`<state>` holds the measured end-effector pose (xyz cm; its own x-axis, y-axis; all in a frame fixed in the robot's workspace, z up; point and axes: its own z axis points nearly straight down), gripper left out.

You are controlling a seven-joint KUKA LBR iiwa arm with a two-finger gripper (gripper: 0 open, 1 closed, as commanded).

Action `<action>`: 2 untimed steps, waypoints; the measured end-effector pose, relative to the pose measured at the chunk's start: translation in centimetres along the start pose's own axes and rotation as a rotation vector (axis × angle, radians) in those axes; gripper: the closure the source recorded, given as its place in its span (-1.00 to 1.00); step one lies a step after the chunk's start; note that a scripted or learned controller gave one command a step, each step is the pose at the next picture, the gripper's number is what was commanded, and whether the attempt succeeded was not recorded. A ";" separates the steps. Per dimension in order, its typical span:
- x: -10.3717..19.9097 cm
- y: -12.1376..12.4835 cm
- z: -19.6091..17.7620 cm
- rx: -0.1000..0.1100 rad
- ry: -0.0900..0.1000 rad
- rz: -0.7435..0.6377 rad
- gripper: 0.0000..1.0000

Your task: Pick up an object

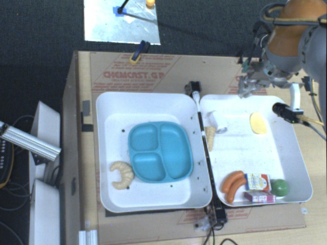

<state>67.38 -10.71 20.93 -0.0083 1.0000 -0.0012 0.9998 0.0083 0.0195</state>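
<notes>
1. Nearest me, along the front edge of the right bin, a little cluster sits together: two orange sausages lying side by side, a small red and white carton just beside them, a pink packet below the carton, and a green ball touching the carton's right end.
2. Across the divider, in the front left corner of the left bin, a pale croissant curls just beside the blue divided plate, which takes up the middle of that bin and has three compartments.
3. Farther back in the right bin, a yellow lemon-shaped piece lies alone on the white floor, well apart from the front cluster.
4. Against the divider between the bins there is an ice-cream cone, point toward me, with a small whitish object just behind it; what that is I can't make out.
5. At the right bin's far edge, the gripper hangs over the rim, above and behind the lemon piece, touching nothing. It is too small and blurred to judge; whether it is wide or narrow I cannot tell. Nothing shows in it.
6. Behind it rises the grey arm with its orange band.
7. Farthest off, beyond the cardboard-coloured bench, a shiny sheet lies on the dark floor with a small yellow ball on it.
</notes>
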 end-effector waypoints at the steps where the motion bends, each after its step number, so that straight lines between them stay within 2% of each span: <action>1: 0.0 0.1 -1.1 -0.003 0.000 -0.002 1.00; 2: 0.0 0.2 -2.2 -0.007 0.000 -0.004 1.00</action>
<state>67.57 -10.69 23.17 -0.0124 0.9999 -0.0011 0.9996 0.0124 0.0266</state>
